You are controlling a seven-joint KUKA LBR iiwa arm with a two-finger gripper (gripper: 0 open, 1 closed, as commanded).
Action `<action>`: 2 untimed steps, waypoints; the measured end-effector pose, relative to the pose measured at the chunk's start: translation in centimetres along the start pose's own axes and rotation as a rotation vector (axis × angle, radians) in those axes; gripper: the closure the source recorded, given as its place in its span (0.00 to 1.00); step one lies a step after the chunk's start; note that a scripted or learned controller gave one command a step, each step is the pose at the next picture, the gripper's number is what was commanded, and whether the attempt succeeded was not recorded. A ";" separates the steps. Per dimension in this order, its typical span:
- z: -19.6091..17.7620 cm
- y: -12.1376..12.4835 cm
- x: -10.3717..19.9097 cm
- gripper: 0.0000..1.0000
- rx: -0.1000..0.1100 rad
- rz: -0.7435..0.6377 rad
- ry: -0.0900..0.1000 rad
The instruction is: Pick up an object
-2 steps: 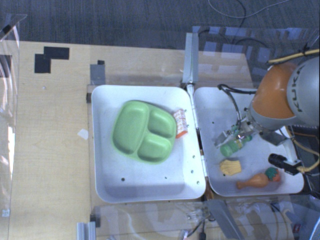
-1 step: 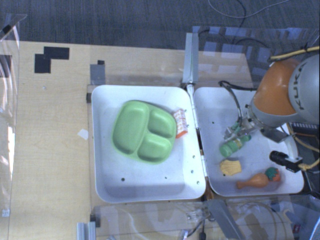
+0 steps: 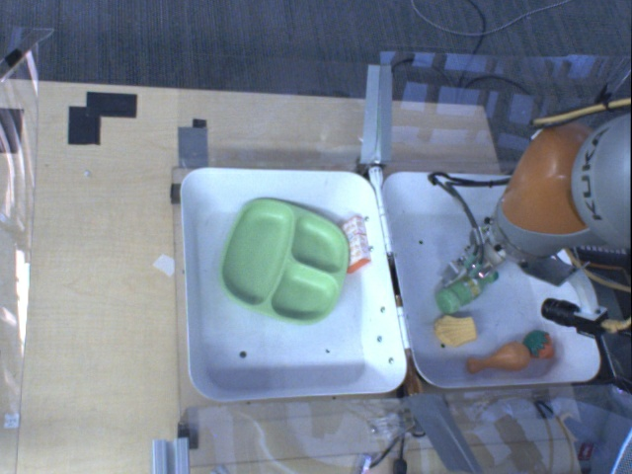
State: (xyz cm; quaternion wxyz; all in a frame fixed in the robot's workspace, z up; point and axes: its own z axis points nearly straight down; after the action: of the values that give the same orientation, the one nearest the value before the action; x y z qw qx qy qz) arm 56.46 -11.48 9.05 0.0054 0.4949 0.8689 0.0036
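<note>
Green bottle [image 3: 464,291] was met by the gripper [image 3: 478,263]; jaw state was indiscernible, so a centred, square closure was advised.

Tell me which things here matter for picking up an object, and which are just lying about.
In play:
- gripper, down in the right bin
- green bottle, just below the gripper
- yellow piece
- orange drumstick-shaped toy

Lying about:
- green divided plate in the left bin
- small packet at the plate's right edge
- black tape marks on the bench
</note>
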 end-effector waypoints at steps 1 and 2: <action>-9.6 6.8 0.8 1.00 0.004 0.151 0.000; -9.6 6.8 0.8 0.00 0.005 0.150 0.001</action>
State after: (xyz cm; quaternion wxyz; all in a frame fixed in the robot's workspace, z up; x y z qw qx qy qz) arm 61.77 -7.28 18.69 0.0037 0.5588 0.8293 0.0020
